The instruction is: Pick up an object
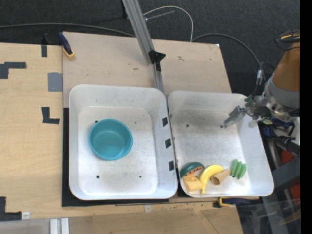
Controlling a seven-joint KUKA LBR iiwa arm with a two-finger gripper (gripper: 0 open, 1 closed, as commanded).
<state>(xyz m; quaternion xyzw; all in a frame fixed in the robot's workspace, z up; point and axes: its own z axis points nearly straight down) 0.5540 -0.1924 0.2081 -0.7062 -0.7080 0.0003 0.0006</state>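
While hovering over right bin (253, 145) upper edge, gripper (233, 117) state unclear. Counted: one banana (210, 174), one green piece (238, 169), one teal bowl (110, 139) in left bin (80, 179).

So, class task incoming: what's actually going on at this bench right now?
A grey arm reaches in from the right, its gripper over the upper part of the right bin, with nothing seen in it. Small items sit untouched at that bin's near edge: a yellow banana, a green piece and others. The left bin holds a teal bowl.
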